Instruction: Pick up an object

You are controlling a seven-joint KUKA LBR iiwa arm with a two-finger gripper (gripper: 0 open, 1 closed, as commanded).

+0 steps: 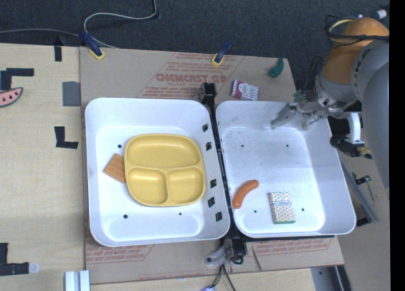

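Note:
In the right bin (329, 176) an orange sausage (245, 193) lies near the left wall, and a small printed box (281, 207) rests just right of it at the front. The left bin (101, 220) holds a yellow divided plate (166, 168) with a brown cracker (115, 168) partly tucked under its left edge. My gripper (291, 121) hangs over the far edge of the right bin, well behind the sausage and box. Its two fingers are spread open with nothing between them.
A small red and white packet (244, 90) lies on the cardboard behind the bins, close to the gripper. A green clip (276, 67) sits farther back. The grey arm (373, 93) comes down the right side. Black clips join the bins along the middle divider (212, 150).

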